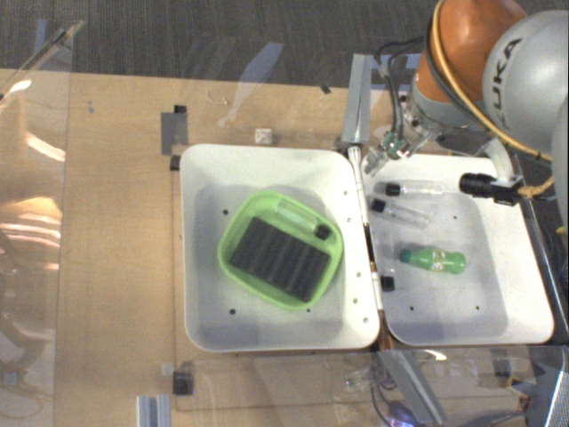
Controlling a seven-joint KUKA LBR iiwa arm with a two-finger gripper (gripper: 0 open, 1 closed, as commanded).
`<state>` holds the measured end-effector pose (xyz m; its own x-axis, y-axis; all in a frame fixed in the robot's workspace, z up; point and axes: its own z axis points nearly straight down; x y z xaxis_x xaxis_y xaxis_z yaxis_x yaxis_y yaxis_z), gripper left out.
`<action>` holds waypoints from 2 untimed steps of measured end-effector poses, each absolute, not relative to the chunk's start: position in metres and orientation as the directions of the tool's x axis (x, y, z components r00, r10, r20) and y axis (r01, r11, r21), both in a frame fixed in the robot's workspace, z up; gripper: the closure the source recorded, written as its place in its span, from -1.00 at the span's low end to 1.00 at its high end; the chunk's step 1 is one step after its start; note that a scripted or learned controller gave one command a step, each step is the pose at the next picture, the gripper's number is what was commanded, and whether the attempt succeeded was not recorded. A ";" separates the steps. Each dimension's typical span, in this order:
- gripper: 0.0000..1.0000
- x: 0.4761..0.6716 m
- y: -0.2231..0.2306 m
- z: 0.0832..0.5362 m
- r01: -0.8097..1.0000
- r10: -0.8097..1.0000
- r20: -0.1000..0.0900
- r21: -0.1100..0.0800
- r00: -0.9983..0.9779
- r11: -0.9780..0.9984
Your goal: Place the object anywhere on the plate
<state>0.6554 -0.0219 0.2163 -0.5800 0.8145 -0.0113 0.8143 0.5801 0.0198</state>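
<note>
Two shallow white bins sit side by side on the wooden bench: the left bin (200,327) and the right bin (524,318). The grey KUKA arm (533,69), with its orange band (467,25) above the wrist, enters from the upper right and slants down and to the left, placing the two-finger gripper (391,147) over the top-left corner of the right bin, near the wall shared by the bins. The state of the jaws cannot be determined (the tip is small and partly lost against the bin rim), and nothing is visibly held there. The green square plastic plate (233,238), rotated so that its corners point roughly along the bin's edges, lies in the middle of the left bin; a dark ribbed rectangular block (280,256) and a clear tube with a black cap (302,218) rest on it. The small green plastic bottle (433,259) lies on its side in the centre of the right bin, long axis near horizontal, narrow end to the left. Two clear tubes with black caps (411,198) lie above the bottle, well apart from the plate.
</note>
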 end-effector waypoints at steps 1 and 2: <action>1.00 0.670 -0.023 0.186 0.775 0.775 -0.005 0.006 -0.632 0.632; 1.00 0.672 -0.022 0.199 0.772 0.773 -0.010 0.013 -0.635 0.635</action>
